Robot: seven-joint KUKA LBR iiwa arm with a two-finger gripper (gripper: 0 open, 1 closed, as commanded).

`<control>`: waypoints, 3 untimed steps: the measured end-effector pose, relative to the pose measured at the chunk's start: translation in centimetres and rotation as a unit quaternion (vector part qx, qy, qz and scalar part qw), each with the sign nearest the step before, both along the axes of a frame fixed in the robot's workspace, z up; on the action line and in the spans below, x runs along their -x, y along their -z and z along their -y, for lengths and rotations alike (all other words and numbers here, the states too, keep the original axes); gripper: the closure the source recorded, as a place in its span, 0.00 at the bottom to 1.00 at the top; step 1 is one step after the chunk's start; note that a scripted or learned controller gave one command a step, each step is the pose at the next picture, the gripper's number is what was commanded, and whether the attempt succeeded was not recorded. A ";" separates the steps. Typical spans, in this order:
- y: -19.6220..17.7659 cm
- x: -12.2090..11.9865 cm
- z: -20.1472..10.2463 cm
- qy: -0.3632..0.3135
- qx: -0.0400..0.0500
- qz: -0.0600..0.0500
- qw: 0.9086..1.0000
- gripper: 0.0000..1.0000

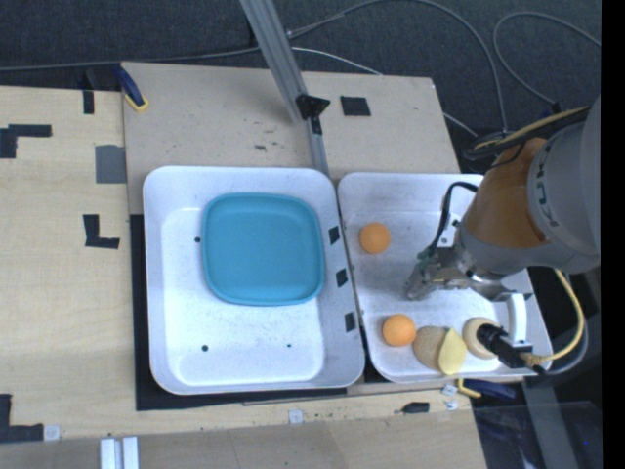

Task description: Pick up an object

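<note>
We see two orange balls (375, 238) (397, 330) in the right bin (391, 195), likely light, smooth and prone to rolling. Our gripper (418, 286) hangs between them, touching neither. We'd grip one across its widest middle.

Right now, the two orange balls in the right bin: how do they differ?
Upper orange ball lies alone on bare bin floor; lower orange ball sits right beside a tan lump, touching or nearly so. Upper looks paler; lower a deeper orange. Upper is nearer the bin divider's middle, lower near the front edge. Both are round, similar in size, and left of the gripper.
</note>
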State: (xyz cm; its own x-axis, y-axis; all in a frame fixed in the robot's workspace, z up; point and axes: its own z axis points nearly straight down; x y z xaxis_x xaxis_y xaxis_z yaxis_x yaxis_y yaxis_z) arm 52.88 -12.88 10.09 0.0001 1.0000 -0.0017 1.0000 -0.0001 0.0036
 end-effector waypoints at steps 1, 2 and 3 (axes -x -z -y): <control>-4.1 -0.1 0.0 0.000 -0.001 -0.001 1.000 1.00; -8.7 0.5 0.6 0.000 -0.001 0.000 1.000 1.00; -13.1 -0.2 0.5 0.000 -0.001 0.000 1.000 1.00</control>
State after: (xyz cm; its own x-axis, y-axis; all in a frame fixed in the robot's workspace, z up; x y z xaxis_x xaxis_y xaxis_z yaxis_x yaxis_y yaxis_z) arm 53.09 -13.38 23.20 -0.0008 1.0000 -0.0005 1.0000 0.0008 0.0033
